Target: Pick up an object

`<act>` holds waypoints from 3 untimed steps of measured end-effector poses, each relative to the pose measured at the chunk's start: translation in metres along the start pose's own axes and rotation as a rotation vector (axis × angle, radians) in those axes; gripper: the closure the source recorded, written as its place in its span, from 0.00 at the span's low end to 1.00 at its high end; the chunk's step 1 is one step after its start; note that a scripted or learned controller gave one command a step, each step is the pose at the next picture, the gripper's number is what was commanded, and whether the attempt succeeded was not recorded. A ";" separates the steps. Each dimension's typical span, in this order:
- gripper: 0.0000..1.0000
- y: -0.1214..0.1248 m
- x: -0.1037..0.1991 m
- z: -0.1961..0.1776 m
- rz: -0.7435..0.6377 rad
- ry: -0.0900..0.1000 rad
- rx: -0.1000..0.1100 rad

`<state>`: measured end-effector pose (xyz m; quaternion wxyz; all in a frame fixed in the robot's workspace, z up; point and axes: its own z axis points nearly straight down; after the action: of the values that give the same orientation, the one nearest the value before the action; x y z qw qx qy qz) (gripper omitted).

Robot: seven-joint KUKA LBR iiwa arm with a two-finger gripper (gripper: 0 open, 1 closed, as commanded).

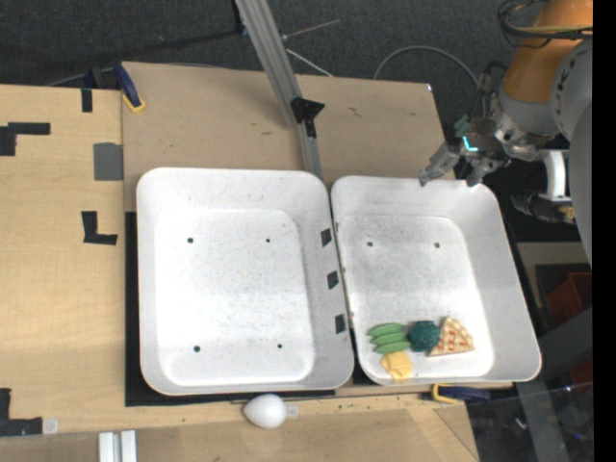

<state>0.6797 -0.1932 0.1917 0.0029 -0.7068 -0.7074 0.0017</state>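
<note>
I see my jaws (450, 168) spread wide and bare above the right bin's (500, 258) far rim, well apart from the toys (421, 339).

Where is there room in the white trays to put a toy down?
The left bin shows bare floor from wall to wall. The right bin is bare across its far and middle part, below the gripper. Its near corner is crowded: green beans, broccoli, pizza slice and a yellow piece bunch together.
</note>
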 end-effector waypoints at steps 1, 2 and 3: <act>0.00 0.001 0.000 -0.004 -0.002 -0.003 -0.005; 0.00 -0.004 0.008 0.058 -0.001 -0.001 0.001; 0.00 -0.006 0.006 0.104 0.002 -0.003 0.013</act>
<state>0.6726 -0.1872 0.0877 0.0065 -0.7076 -0.7066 0.0073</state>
